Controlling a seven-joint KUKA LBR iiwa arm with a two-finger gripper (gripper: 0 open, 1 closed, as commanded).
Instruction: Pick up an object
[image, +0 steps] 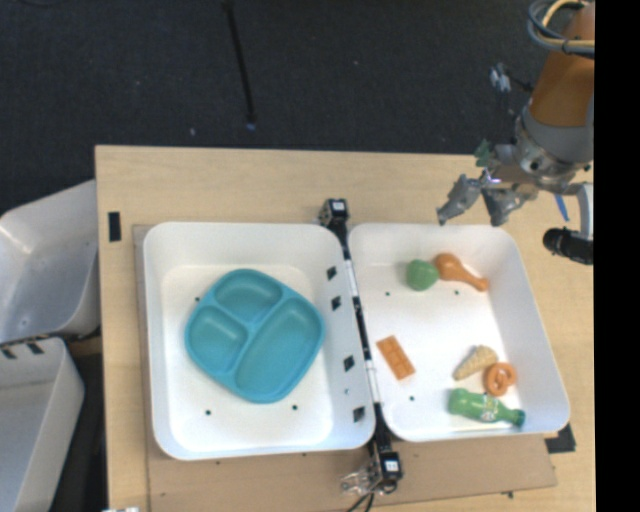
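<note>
Nearest the camera, along the front of the right bin (535, 330), lies a green bottle (484, 407) on its side, with an orange pretzel (500, 377) just behind it and a beige wedge (475, 362) touching the pretzel's left. Further left in the same bin sits an orange block (395, 357), close to the divider between the bins. The left bin (160, 300) carries a teal compartment plate (255, 335) (three sections, lying flat near the middle). Toward the back of the right bin, a green ball (421, 274) rests against an orange drumstick-shaped toy (461, 271). Beyond the bin's far rim, above the wooden bench (250, 185), hangs the end effector (480, 203), its two fingers spread apart with nothing between them, well apart from every object in the bins. The grey arm with its orange band (560, 85) rises behind it at the upper right.
</note>
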